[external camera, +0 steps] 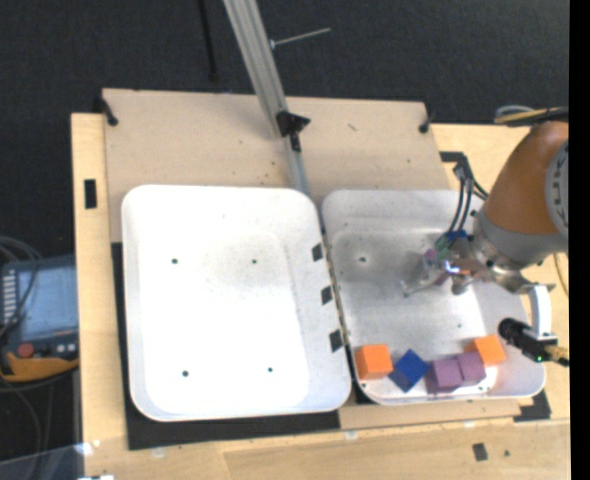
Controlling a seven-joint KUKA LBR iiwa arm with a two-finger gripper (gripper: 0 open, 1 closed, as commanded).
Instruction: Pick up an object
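Your pincer [445, 273] hangs over bare floor in the right bin [395, 218]; can't tell if it's clenched (too blurred). Blocks crowd the 6 o'clock wall, e.g. blue block [410, 369], so reaching them needs wall clearance.

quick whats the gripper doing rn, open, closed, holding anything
Two-finger gripper: above the right shallow white bin, apart from the blocks along its near edge; whether it is open or shut cannot be told.
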